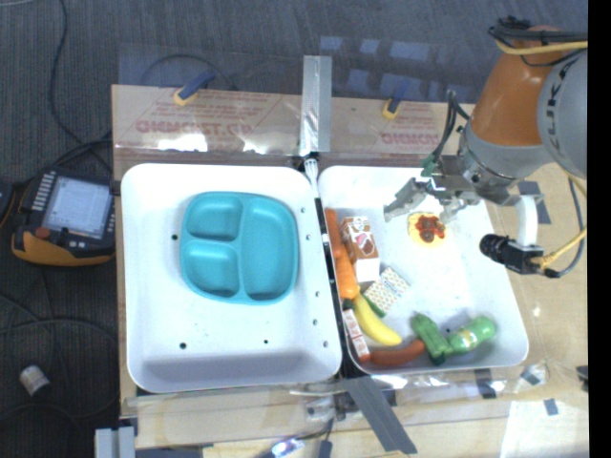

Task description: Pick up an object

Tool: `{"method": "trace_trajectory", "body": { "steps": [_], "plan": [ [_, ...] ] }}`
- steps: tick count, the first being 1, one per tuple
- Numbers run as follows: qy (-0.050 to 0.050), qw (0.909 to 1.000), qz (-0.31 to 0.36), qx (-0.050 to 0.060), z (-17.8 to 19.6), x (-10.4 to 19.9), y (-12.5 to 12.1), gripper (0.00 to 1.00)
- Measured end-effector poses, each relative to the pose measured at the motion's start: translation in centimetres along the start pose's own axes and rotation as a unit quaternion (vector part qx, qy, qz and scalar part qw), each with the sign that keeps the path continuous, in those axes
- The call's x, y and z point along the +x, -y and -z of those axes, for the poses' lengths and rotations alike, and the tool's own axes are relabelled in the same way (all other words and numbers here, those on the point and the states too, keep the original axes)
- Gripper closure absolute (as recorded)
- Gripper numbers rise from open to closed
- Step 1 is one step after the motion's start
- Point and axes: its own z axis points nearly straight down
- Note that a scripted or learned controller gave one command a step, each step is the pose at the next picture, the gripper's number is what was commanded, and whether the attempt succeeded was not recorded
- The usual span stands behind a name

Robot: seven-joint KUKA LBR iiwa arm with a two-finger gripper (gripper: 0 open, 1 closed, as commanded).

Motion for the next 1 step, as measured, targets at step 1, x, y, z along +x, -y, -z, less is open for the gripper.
{"method": "trace_trajectory", "body": {
  "steps": [1],
  "plan": [
    [0.002,0.9998,0.020,0.000,-4.35,-8.27,-4.33,0.00]
  ]
}}
